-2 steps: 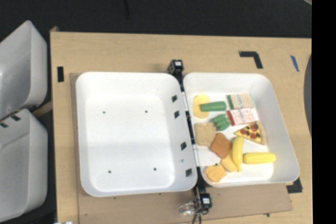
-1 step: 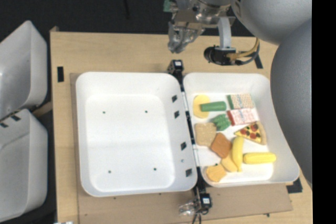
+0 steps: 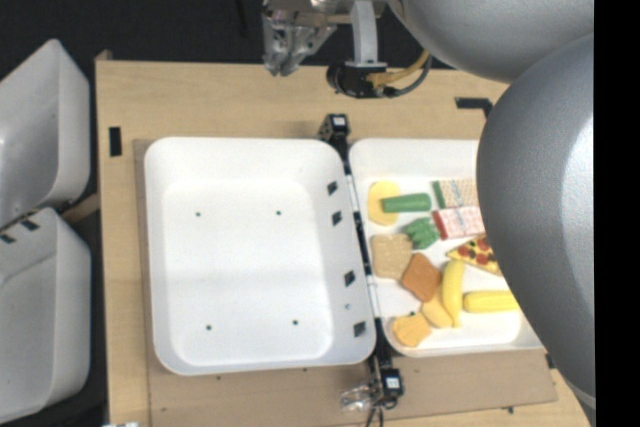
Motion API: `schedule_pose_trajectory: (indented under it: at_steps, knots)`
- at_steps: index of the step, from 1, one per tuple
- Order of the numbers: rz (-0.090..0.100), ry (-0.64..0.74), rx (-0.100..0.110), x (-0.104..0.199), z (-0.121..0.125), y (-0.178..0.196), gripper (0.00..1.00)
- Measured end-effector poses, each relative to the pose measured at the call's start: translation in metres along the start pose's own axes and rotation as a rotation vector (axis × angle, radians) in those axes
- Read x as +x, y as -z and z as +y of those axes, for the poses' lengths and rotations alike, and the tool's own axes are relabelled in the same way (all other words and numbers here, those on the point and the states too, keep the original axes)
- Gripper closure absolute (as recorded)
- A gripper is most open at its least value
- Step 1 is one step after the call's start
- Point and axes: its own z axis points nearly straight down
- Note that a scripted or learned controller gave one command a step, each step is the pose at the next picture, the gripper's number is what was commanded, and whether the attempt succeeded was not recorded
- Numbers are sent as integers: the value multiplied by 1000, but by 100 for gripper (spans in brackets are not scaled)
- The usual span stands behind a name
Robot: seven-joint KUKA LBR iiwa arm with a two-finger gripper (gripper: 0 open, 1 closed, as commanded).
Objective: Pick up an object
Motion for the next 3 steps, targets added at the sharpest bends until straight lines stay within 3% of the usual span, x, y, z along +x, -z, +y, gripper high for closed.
schedule_pose_trajectory:
  at_steps: [1,2,3]
  knots:
    - [-4,-5,14,21,-1,-108,100]
    - [-6,-9,17,-2,-16,-284,100]
    - [1,-9,-13,-33,2,-96,100]
